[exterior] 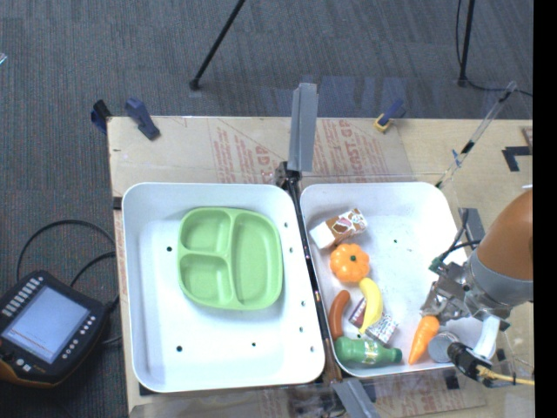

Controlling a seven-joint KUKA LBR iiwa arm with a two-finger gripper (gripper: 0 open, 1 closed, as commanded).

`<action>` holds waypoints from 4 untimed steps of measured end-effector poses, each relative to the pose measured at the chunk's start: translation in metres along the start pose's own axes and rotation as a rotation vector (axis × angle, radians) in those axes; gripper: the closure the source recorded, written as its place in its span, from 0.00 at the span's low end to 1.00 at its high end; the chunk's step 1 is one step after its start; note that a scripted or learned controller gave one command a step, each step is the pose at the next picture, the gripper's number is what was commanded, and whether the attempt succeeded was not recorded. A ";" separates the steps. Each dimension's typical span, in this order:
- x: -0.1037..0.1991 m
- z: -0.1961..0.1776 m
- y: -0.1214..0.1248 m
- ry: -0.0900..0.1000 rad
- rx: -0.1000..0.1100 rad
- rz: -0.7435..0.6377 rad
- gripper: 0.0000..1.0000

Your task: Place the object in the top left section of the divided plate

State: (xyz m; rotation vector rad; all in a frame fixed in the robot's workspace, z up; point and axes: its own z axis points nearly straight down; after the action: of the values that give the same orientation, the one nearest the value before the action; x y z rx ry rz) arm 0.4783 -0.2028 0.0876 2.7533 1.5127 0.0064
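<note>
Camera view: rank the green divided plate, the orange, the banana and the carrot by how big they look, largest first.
1. Green divided plate, by far the largest.
2. Orange and banana: too alike in apparent area to rank; the banana is longer, the orange wider.
3. Carrot, smallest, though the gripper partly covers its top.

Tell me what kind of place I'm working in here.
Likely a robotics lab test bench: a teach pendant on the carpet, tripod legs behind, and toy food like the orange in a white bin.
</note>
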 end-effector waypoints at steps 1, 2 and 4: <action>0.084 0.003 -0.027 -0.007 0.010 0.396 1.00; 0.069 0.001 -0.038 -0.001 0.004 -0.029 1.00; 0.040 -0.001 -0.024 0.001 -0.003 -0.152 1.00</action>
State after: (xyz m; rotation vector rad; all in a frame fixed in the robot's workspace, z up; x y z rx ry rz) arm 0.4793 -0.1560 0.0883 2.6284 1.7166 0.0105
